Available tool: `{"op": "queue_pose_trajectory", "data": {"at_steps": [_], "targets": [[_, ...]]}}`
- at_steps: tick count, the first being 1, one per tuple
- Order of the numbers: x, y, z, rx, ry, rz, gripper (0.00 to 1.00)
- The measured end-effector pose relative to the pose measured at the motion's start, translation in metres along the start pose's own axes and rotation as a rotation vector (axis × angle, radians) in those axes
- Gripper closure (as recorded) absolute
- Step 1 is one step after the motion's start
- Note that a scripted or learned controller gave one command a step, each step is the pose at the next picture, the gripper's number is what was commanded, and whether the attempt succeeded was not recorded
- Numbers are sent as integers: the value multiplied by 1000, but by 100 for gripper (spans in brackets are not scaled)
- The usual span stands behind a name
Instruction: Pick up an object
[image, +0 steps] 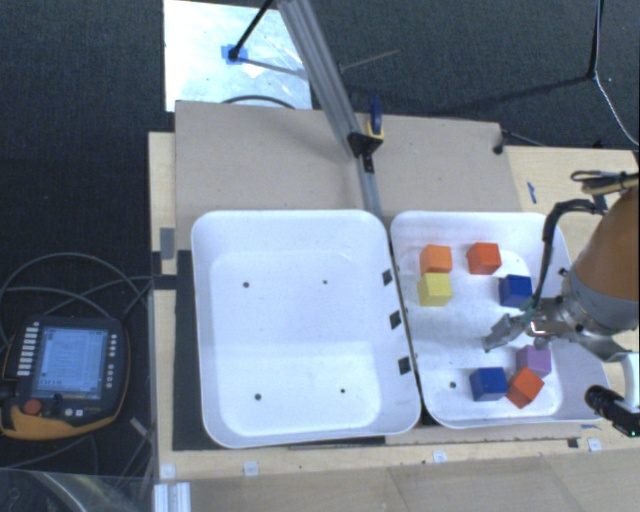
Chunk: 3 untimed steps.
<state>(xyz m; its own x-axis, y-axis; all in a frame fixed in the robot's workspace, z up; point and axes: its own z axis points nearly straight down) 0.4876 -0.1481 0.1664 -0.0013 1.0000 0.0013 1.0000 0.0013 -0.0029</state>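
Purple is the colour nearest me — a small purple cube (534, 359) in the lower right of the frame, lying just below my gripper (508, 332) in the right bin (455, 228). My two grey fingers are spread apart with only white bin floor between them; I hold nothing. I judge this to be the approach step: hovering over the cluster, a target not yet taken. The next move calls for shifting toward the purple cube and dropping so one finger lands on either side of it, without nudging the red-orange cube (524, 387) that touches it from below, or the blue cube (489, 383) just left of that one.

Further up the same bin lie a second blue cube (516, 290), an orange-red cube (484, 258), an orange cube (436, 259) and a yellow cube (434, 289) — the last two touching. The left bin (290, 320), mid-frame, shows only its bare white floor with a few dark dots.
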Motion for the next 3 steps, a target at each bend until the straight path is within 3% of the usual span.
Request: {"op": "queue_pose_trajectory", "data": {"at_steps": [1, 2, 3], "targets": [[-3, 0, 42, 0, 0, 0, 0], [-3, 2, 29, -7, -3, -3, 100], [-11, 5, -17, -10, -4, -3, 100]]}}
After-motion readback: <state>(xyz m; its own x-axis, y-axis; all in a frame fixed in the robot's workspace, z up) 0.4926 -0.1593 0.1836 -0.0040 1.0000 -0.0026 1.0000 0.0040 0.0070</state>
